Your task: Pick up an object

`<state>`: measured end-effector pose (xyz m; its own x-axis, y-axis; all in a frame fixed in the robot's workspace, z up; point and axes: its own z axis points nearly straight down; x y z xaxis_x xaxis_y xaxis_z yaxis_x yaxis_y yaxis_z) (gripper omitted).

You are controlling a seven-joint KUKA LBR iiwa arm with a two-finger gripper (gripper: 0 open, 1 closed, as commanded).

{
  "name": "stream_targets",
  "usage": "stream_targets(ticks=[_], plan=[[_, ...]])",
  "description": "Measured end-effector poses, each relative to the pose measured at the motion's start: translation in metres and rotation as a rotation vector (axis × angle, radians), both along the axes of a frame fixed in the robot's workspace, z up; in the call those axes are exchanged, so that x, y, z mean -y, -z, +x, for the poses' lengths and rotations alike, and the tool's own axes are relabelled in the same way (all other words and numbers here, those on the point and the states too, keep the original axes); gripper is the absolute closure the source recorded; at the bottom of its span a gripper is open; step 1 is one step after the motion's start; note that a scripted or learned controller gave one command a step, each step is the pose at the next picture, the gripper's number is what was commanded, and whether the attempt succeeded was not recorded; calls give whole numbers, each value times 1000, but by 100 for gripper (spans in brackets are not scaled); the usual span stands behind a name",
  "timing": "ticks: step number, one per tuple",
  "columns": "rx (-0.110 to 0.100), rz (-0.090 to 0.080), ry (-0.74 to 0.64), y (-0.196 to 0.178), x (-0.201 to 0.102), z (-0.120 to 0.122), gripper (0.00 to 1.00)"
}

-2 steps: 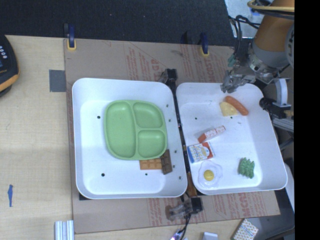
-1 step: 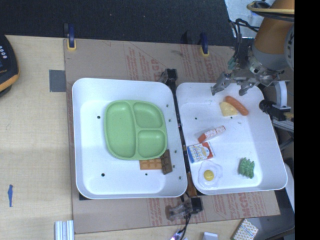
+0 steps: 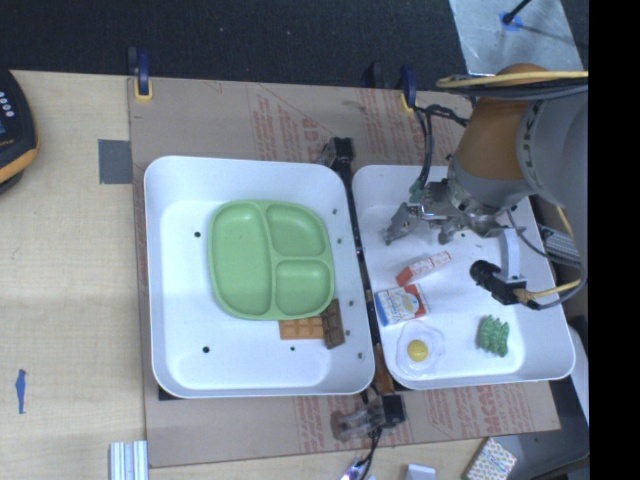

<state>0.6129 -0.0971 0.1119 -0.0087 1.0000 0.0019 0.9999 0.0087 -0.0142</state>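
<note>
- The arm (image 3: 500, 138), with its orange band, rises highest toward the camera. Its gripper (image 3: 420, 233) hangs low over the far part of the right bin (image 3: 470, 378).
- The gripper's fingers look spread wide, with nothing between them.
- Nothing is picked up yet, so the choosing, closing and lifting are all left to do.
- No single object is named by the task. The likeliest one, by my reading, is the red-and-white tube (image 3: 425, 266), which lies just in front of the gripper and apart from the fingers.
- A blue-and-white packet (image 3: 398, 305) lies a little further in front of the gripper, close to the wall shared with the other bin.
- A fried egg toy (image 3: 417, 350) sits further out again, straight in front of the gripper by the bin's near wall.
- A green knobbly toy (image 3: 492, 335) lies in front of the gripper and off to the arm's side.
- Well away from the gripper, across the shared wall, the left bin (image 3: 180, 348) holds three things:
  - a green divided plate (image 3: 270, 260);
  - an orange brick (image 3: 300, 330) at the plate's near edge;
  - a dark brown piece (image 3: 332, 323) touching the brick.
- The tube and the packet carry print, but it is too small to read.
- The cardboard sheet (image 3: 250, 108) under both bins bears faded reddish lettering, which is also illegible.
</note>
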Motion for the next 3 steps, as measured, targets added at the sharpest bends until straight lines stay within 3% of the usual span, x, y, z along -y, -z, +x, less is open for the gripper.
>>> stream_targets(ticks=[1, 2, 3], plan=[[4, -2, 6, 22, 10, -45, 0], [11, -4, 2, 9, 11, -42, 100], [10, -4, 3, 9, 11, -42, 0]])
